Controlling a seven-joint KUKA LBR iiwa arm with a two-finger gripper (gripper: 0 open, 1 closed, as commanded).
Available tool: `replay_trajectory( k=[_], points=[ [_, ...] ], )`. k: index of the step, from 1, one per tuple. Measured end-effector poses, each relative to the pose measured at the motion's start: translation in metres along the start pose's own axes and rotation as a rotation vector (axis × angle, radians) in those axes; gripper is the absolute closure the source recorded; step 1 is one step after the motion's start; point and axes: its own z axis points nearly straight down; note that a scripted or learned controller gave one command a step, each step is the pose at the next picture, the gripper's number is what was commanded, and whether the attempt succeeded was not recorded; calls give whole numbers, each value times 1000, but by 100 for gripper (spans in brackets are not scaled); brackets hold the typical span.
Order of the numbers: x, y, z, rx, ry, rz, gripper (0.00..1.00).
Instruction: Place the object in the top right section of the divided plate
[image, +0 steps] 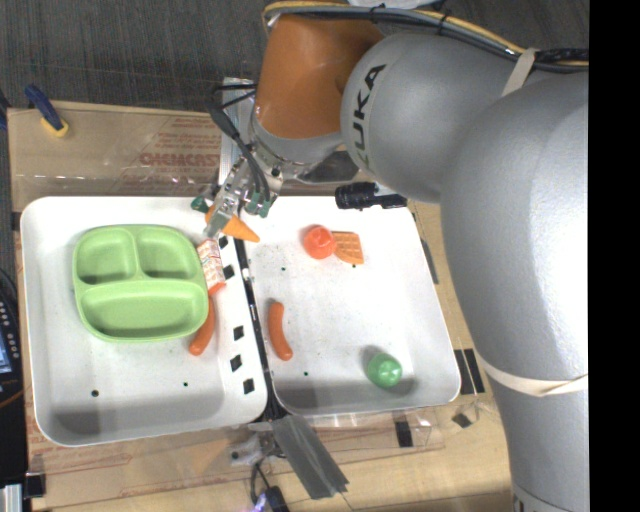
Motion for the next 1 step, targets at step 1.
replay_trajectory(
  k=[1],
  points=[
    [36, 50, 25, 0, 0, -169, 100]
  ],
)
